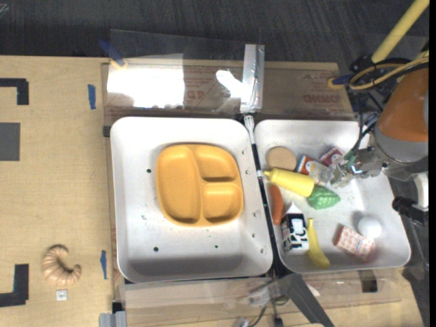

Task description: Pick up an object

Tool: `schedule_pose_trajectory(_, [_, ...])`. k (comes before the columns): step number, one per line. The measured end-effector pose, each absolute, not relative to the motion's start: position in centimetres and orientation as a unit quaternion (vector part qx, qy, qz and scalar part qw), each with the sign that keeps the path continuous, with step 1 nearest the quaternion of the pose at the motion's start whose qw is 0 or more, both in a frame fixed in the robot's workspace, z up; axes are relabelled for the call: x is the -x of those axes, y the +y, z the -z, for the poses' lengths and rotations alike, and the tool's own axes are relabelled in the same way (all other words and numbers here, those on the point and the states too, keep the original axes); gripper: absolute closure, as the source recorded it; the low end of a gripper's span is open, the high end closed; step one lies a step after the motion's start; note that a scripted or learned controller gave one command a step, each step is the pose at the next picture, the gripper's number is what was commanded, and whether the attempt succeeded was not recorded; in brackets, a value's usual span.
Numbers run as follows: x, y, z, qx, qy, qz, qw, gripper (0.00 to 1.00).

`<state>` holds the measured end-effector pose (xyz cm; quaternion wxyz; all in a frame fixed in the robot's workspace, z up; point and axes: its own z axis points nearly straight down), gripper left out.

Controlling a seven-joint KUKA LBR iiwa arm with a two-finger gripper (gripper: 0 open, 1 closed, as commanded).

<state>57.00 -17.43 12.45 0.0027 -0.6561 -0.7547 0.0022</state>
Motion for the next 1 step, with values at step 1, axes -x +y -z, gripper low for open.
schedule_pose_trajectory(1, [-57.27,-17.30,-12.82,0.655,-0.756,0.0002,0.000,0.00])
